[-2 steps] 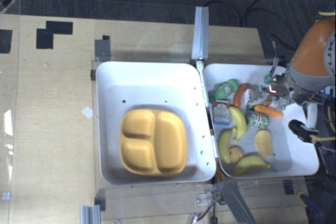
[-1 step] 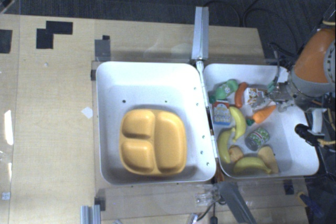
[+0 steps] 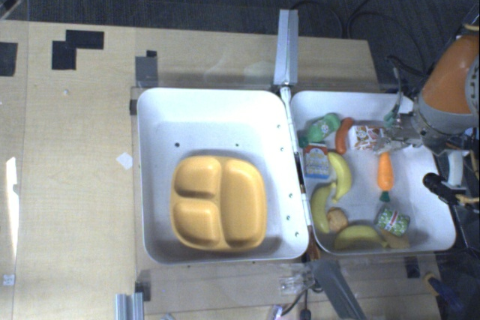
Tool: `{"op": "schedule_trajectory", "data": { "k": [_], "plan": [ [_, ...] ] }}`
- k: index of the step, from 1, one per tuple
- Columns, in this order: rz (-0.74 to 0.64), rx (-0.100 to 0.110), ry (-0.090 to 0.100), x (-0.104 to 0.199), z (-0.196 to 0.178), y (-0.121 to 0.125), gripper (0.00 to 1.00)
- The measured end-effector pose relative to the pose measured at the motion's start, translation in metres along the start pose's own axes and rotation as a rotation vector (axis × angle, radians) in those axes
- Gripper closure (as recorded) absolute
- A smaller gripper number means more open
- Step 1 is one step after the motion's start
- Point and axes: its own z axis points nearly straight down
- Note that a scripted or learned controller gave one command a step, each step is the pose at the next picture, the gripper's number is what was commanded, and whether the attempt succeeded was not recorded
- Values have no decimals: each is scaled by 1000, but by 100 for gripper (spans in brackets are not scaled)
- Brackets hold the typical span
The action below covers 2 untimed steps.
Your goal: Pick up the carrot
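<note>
Two shallow white bins sit side by side on a pale wooden bench; the left bin (image 3: 150, 161) holds a yellow divided tray (image 3: 219, 201), lying flat in its lower half, three compartments visible and nothing seen in them; the right bin (image 3: 442, 236) is crowded with play food. The carrot (image 3: 385, 173), orange with a small green top pointing toward the near edge, lies roughly upright in the view near the bin's middle, apart from the bananas; a red-and-white packet (image 3: 367, 137) lies just above it, beside a red sausage (image 3: 343, 135) and a green item (image 3: 322, 128) at the far left corner. Two yellow bananas (image 3: 339, 174) curve down the left side next to a small carton (image 3: 316, 162); a third banana (image 3: 358, 237) rests along the near wall, close to a brown potato-like piece (image 3: 337, 219) and a green patterned packet (image 3: 392, 222). The gripper (image 3: 396, 133) hovers at the bin's upper right, above the carrot; whether its jaws stand wide or narrow cannot be told.
</note>
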Motion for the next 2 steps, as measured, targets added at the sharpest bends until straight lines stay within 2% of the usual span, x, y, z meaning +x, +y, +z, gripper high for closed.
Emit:
{"op": "schedule_trajectory", "data": {
  "k": [1, 2],
  "plan": [
    [-2, -6, 0, 1, -12, 2, 100],
    [81, 10, -2, 27, -116, -5, 100]
  ]
}}
